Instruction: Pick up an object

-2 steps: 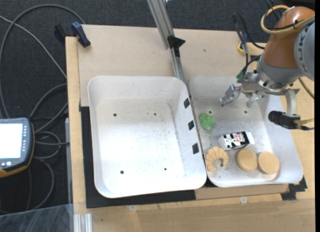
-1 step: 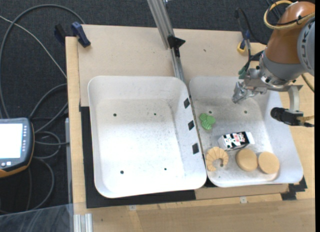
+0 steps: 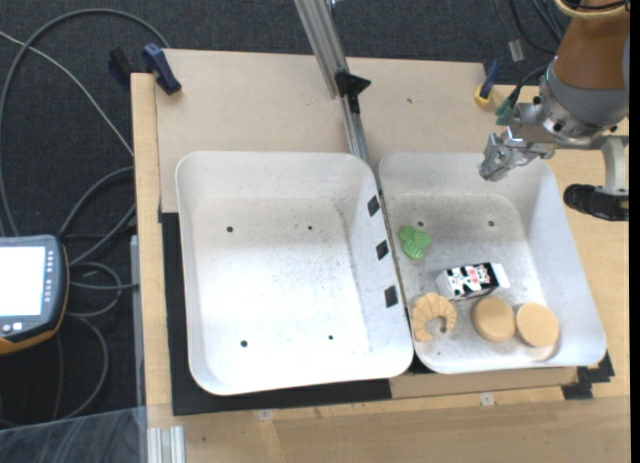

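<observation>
2 tan discs (image 3: 515, 322) at right bin's (image 3: 560, 241) near edge, end effector (image 3: 497, 163) well apart

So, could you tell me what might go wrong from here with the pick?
1. The two round tan pieces and the curled tan piece lie close together beside the black-and-white box, so the tool may nudge neighbours instead of gripping one.
2. The green piece sits near the right bin's inner wall, leaving little room.

Bright, even overhead light; soft shadows, mild blur, no glare.
</observation>
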Action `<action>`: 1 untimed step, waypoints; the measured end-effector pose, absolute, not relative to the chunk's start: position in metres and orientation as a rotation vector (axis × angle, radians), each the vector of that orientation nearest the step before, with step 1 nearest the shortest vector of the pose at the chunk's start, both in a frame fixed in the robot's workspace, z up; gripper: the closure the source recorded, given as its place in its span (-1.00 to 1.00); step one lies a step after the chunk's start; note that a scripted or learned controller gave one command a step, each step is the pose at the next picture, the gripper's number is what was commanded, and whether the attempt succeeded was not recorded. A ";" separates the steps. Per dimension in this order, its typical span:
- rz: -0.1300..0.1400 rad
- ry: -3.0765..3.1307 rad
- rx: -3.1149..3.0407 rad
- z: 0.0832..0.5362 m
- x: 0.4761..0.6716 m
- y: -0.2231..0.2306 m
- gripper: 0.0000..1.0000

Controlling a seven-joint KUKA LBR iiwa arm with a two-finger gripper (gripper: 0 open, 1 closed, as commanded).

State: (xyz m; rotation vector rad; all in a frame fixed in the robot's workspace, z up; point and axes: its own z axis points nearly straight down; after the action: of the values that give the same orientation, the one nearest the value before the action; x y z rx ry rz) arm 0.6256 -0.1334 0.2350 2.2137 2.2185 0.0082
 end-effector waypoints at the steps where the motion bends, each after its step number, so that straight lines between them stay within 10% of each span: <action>1: 0.005 2.220 2.217 0.255 0.627 -0.133 1.00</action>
State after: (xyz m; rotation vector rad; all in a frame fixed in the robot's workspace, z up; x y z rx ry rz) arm 0.6268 -0.1330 0.2554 2.2166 2.2200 0.0051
